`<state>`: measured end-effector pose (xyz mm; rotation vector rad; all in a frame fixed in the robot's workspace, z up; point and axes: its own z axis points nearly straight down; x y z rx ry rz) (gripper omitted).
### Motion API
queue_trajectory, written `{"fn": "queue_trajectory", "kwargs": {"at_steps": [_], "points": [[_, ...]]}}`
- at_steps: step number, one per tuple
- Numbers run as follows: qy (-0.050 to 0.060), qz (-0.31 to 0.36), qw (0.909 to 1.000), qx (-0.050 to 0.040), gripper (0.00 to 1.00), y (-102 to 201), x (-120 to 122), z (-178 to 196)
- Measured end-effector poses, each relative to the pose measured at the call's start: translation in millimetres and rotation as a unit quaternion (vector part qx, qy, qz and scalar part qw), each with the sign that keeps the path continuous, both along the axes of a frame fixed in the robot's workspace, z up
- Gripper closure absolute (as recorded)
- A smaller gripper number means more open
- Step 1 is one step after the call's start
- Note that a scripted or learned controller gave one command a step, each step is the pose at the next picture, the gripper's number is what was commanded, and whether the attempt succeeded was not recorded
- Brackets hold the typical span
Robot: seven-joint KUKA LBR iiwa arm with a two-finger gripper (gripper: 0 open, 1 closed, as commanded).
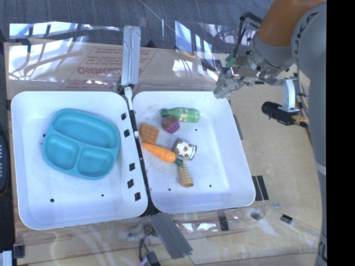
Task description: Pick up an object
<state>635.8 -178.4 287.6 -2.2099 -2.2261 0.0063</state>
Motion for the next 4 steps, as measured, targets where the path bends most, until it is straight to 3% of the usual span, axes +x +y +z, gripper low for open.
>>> {"fn": "queue_trajectory", "kwargs": {"at_steps": [1, 2, 3, 4], "points": [[0.005, 0.001, 1.0, 0.0011, 0.0, 34.6, 17.1, -114.7], [-0.004, 0.0, 1.0, -0.0006, 0.0, 74.1, 14.6, -174.9], [-0.004, 0.0, 1.0, -0.0004, 0.0, 59.5, 3.8, -128.5], [-0.002, 0.0, 1.0, -0.0003, 0.0, 38.0, 4.8, -153.5]]}}
